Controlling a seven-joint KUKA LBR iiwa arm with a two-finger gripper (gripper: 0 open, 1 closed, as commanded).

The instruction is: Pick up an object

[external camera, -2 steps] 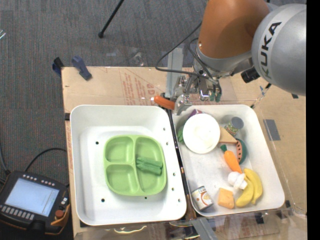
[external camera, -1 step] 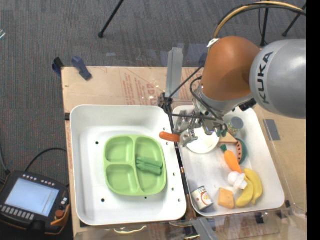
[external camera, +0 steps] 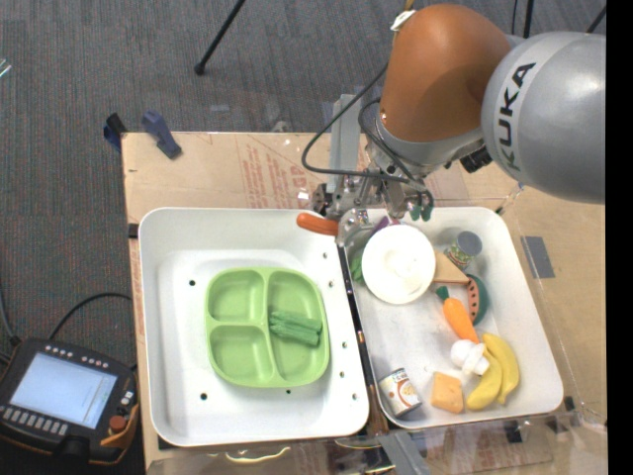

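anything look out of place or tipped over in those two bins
One thing: an orange sausage-shaped toy lies on the left bin's back rim near the divider, rather than down inside either bin. Also, the small can in the right bin lies tipped on its side near the front edge.

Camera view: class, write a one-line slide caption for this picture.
KUKA arm poised over the rear of two white bins: a green divided plate in the left, toy foods and a white bowl in the right.

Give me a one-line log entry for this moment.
arm: over bins' far edge | gripper: above white plate | green tray: left bin | banana: right bin
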